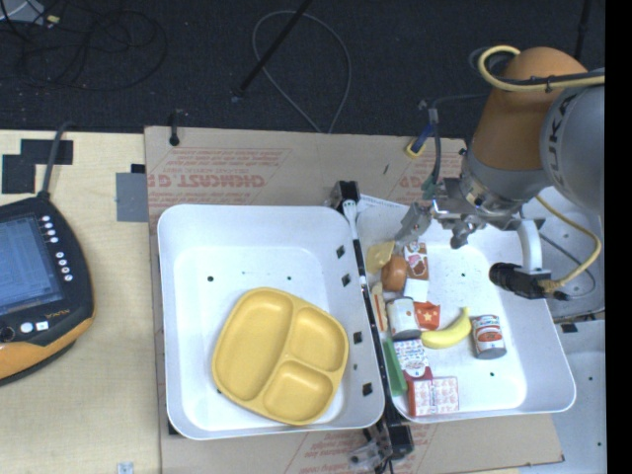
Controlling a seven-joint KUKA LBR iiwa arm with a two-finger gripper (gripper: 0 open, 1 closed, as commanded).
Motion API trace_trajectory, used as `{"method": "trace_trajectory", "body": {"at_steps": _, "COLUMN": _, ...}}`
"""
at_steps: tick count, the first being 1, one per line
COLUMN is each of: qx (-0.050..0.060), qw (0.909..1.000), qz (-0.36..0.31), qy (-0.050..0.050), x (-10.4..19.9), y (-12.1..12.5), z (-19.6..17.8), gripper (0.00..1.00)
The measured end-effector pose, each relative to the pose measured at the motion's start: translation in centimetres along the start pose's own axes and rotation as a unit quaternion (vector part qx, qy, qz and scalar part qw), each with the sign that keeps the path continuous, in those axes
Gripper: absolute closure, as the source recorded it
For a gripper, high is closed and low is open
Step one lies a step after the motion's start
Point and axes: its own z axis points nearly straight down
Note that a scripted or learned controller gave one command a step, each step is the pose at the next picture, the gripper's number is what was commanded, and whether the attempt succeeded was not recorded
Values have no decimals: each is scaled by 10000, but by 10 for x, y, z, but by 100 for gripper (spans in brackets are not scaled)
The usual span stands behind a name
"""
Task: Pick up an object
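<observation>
You see gripper (437, 223) fingers spread, holding nothing, above far edge of right bin (538, 363); banana (446, 331) lies mid-bin. Cardboard sheet (247, 166) covers bench; dark floor beyond, cables strewn.

Glossy yellow plastic tray (280, 355), smooth white plastic bins (188, 255), matt cardboard underlay (247, 166).

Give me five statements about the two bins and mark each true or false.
1. The yellow divided plate lies in the left bin. True.
2. The banana lies on that plate. False: it lies in the right bin.
3. The small can lies right of the banana. True.
4. The hand grips the banana. False: it is above the bin's far end, apart from it.
5. The tablet controller sits inside a bin. False: it rests on the bench, left of both.
</observation>
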Motion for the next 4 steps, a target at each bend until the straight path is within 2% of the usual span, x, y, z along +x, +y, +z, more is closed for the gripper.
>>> {"method": "trace_trajectory", "body": {"at_steps": 1, "qx": 71, "qw": 10000, "qz": 16, "qy": 13, "x": -14, "y": -65, "z": 97, "gripper": 0}}
{"method": "trace_trajectory", "body": {"at_steps": 2, "qx": 2, "qw": 10000, "qz": 5, "qy": -18, "x": -16, "y": -17, "z": 123, "gripper": 0}}
{"method": "trace_trajectory", "body": {"at_steps": 3, "qx": 122, "qw": 9999, "qz": 4, "qy": -28, "x": -13, "y": 17, "z": 122, "gripper": 0}}
{"method": "trace_trajectory", "body": {"at_steps": 4, "qx": -52, "qw": 10000, "qz": 47, "qy": -48, "x": -9, "y": -49, "z": 120, "gripper": 0}}
